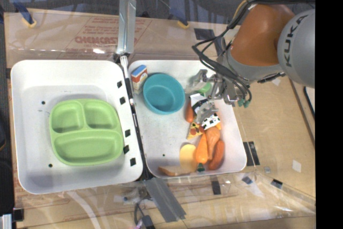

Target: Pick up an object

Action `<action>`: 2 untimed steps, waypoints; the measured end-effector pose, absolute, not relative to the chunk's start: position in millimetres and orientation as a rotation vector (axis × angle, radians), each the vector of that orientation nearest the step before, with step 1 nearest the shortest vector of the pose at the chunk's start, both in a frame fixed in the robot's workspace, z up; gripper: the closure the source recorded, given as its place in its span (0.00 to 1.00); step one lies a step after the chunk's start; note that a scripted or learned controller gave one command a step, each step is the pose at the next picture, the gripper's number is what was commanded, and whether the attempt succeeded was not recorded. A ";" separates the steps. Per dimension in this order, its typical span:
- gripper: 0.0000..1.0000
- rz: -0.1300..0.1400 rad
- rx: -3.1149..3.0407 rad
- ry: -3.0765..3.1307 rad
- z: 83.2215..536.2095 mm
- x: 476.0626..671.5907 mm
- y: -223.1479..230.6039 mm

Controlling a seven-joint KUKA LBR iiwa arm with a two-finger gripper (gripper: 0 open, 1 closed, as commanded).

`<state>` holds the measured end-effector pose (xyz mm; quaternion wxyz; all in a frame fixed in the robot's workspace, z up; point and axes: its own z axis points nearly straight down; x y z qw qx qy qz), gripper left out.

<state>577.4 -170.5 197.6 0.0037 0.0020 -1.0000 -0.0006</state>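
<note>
The right bin (161, 147) holds a teal bowl (163, 93), a small white and red cup (139, 75) at its back left, and a pile of toy food on its right side: orange carrots (208, 148), a yellow piece (187, 153) and a black-and-white patterned item (210, 122). My gripper (206, 88) hangs low over the right bin's back right part, just right of the bowl and above the pile. Its metal body hides the fingertips from above.
The left bin (27, 115) holds a green divided plate (86, 131). A grey metal divider bar (126, 27) rises between the bins at the back. Black cables (214, 45) loop off the wrist. Bare bin floor lies in front of the bowl.
</note>
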 end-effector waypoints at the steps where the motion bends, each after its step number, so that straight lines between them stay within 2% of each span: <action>1: 0.00 -0.001 0.865 -3.026 106.3 532.8 -208.4; 2: 1.00 -0.007 0.877 -3.018 111.8 533.2 -205.8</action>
